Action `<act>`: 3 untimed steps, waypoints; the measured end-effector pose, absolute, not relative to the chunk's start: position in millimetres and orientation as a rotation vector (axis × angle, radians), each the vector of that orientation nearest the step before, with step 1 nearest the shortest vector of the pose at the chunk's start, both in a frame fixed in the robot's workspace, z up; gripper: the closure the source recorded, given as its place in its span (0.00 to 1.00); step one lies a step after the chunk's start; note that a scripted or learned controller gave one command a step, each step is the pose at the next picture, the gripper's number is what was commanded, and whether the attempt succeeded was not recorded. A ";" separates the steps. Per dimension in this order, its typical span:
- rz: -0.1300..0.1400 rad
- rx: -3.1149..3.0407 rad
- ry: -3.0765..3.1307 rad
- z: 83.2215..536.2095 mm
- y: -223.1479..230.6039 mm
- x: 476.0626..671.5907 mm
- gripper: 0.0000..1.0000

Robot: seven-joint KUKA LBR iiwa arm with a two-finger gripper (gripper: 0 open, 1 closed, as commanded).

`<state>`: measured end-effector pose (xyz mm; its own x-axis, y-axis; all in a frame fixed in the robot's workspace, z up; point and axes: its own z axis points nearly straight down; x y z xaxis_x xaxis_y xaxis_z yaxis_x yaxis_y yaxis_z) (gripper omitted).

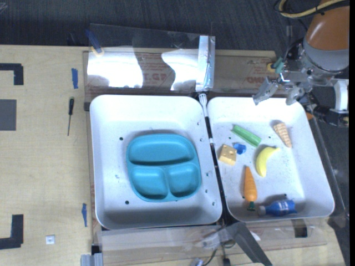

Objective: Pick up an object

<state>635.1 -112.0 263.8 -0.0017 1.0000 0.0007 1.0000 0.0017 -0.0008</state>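
Blue bottle (pixel 279 207) lies at the right bin's (pixel 321 190) near edge — gripper (pixel 277 93) hovers over the far rim, fingers spread, holding nothing.

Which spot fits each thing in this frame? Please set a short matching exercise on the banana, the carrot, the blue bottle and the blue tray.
Things:
1. banana
2. carrot
3. blue bottle
4. blue tray

Places:
A. in the left bin, by itself
B. along the near edge of the right bin
C. right of the cheese wedge, below the green stick
D. between the cheese wedge and the blue bottle

Pairs: 1-C, 2-D, 3-B, 4-A
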 end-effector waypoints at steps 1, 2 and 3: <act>-0.004 -2.219 -2.227 275.2 -111.1 636.2 1.00; -0.003 -2.218 -2.227 274.4 -111.1 636.1 0.00; 0.006 -2.090 -2.338 181.7 -81.4 588.2 0.00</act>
<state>588.2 -81.4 181.7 -0.1120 0.9937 0.0017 0.9937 0.1120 -0.0065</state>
